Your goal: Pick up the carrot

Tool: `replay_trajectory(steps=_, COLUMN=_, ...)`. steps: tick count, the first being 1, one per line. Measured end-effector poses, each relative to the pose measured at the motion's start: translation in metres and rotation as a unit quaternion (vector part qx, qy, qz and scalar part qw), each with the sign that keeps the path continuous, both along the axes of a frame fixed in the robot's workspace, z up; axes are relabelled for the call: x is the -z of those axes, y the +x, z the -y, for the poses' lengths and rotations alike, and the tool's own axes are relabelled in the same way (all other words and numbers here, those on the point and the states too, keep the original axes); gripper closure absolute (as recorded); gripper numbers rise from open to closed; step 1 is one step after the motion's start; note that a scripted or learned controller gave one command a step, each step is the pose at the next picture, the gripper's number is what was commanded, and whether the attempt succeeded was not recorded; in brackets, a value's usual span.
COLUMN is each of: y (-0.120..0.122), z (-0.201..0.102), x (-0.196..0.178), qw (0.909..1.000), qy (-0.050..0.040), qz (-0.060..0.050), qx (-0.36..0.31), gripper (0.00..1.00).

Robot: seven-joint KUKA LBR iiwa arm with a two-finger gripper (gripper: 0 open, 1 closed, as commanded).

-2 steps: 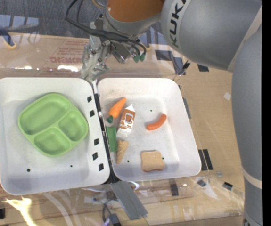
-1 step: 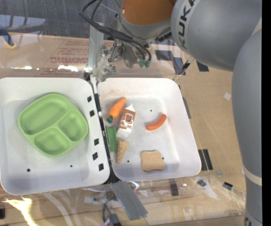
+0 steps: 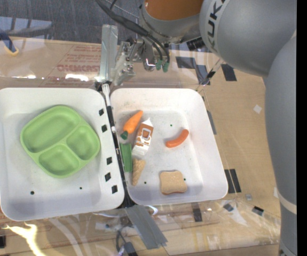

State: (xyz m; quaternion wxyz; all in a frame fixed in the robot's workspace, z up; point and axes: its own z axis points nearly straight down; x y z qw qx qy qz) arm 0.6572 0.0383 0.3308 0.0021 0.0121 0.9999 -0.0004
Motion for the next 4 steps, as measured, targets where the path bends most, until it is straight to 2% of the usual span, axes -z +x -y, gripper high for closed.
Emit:
replay_trajectory(steps=1, y=-0.018, z=0.011, x=-0.031, qw=0.995, qy=0.0003, qz=0.001, qx=0.1, gripper=1.0)
replay_trajectory(steps=2, y=-0.032, z=-0.063, x=0.061, qw=0.9938, qy=0.0, qz=-0.005, qx=0.111, gripper=1.0)
replay_trajectory(steps=3, y=-0.007, z=-0.07, x=0.043, qw=0.9995, qy=0.0004, qz=0.0, qx=0.031, gripper=1.0)
replay_trajectory(steps=4, y=-0.004, z=-0.086, x=0.013, qw=0.9974, qy=0.0006, qz=0.0, qx=0.072, gripper=1.0)
